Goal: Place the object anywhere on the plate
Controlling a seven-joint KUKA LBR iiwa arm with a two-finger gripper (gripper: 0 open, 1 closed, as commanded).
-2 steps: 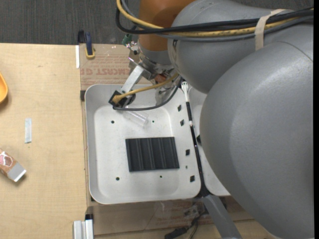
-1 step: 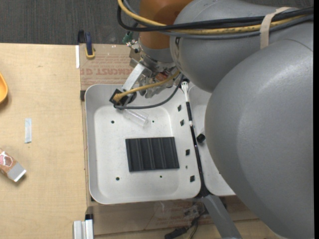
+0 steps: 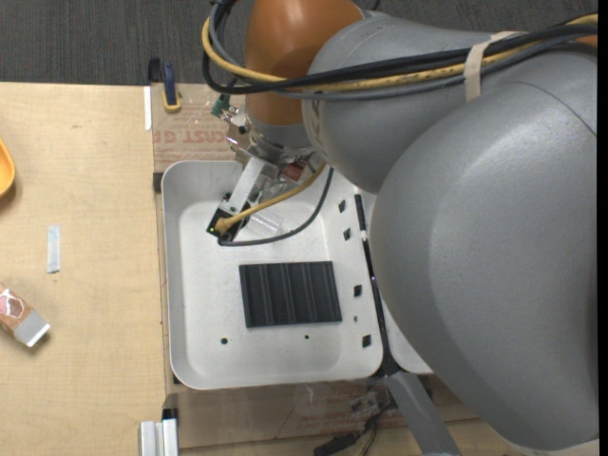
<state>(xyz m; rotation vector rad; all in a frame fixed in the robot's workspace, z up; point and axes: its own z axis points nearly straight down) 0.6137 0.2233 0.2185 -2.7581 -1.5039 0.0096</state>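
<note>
Our pincer [image 3: 256,171] hangs over the far-left corner of the white bin [image 3: 190,350]. We cannot tell whether it is released or clenched, and we see nothing held in it. The black ribbed slab [image 3: 290,293], which we take as the likeliest object, lies flat in the middle of the bin, near the pincer but apart from it. Well left of the bin lie a grey strip [image 3: 53,250], a brown-and-white packet [image 3: 19,317] and an orange rim [image 3: 4,171], possibly the plate. We judge the pick not yet made; next we must descend squarely onto the slab.
</note>
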